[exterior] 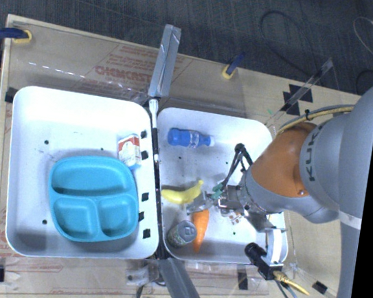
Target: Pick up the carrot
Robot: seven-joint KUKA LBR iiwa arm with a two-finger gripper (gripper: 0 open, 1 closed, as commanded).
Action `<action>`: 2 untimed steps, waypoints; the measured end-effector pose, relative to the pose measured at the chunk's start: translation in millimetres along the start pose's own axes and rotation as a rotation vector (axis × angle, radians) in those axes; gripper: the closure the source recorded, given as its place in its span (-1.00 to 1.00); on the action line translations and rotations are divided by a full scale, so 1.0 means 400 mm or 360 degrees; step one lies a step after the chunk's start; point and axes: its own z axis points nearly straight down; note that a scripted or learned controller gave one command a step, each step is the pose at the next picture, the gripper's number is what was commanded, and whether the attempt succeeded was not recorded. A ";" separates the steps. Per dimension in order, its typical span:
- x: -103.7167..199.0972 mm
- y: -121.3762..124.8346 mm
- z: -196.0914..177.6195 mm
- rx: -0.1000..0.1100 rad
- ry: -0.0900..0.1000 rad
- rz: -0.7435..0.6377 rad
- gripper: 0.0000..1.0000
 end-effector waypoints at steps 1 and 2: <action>0.038 -0.045 -0.224 0.0001 0.0000 -0.0400 -1.00; 0.125 -0.046 0.013 0.0002 0.0001 -0.0438 -1.00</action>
